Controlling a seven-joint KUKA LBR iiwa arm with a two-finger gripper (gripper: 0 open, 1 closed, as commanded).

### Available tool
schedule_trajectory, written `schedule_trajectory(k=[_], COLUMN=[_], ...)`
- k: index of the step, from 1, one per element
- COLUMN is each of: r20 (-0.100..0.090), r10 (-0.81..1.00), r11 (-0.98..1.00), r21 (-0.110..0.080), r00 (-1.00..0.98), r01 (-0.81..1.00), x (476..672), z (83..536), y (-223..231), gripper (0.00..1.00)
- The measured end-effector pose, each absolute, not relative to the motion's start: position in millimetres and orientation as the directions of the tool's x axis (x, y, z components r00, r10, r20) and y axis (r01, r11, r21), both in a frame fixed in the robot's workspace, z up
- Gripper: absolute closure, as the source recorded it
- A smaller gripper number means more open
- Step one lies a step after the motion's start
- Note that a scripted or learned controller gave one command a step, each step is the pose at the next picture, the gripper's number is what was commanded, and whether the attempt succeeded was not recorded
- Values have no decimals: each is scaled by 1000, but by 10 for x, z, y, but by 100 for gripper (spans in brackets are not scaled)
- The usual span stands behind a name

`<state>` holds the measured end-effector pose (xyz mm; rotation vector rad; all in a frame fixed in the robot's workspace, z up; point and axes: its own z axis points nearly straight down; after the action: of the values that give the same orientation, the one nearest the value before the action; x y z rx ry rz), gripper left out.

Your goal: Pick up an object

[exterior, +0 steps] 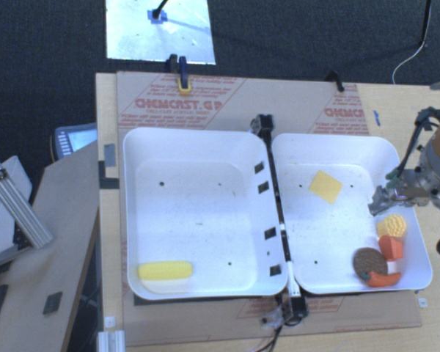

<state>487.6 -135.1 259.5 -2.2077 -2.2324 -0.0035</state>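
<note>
Gripper: the grey two-finger gripper point(379, 202) hangs at the right edge of the frame, over the right side of the right white plastic bin point(352, 147); I cannot tell how the jaws stand, and nothing is seen between them.
Nearest candidates: a small yellow knobbly corn-like piece point(393, 226) lies just below the gripper, with an orange-red block point(391, 247) touching it, a brown round disc point(367, 262) beside that, and an orange-red carrot-shaped piece point(383, 278) at the bin's lower right corner.
Other candidates: a flat yellow square slice point(325, 186) lies alone in the upper middle of the right bin; a long yellow banana-like piece point(165, 270) lies at the lower left of the left white plastic bin point(198, 149).
Risk, crowding: the lower right pieces touch, so a descent there would likely nudge a neighbour or pinch two together.
Risk, wall: that cluster hugs the bin's right wall, which could block one side of a grasp.
Risk, flat slice: the yellow square looks thin and may slide instead of lifting.
</note>
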Motion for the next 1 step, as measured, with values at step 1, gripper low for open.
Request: schedule_trajectory(k=[1], r20=[1], r10=[1000], r11=[10], r21=[6], r00=[-10], r01=[1000], x=[4883], z=[2940], y=[-854], gripper=[100])
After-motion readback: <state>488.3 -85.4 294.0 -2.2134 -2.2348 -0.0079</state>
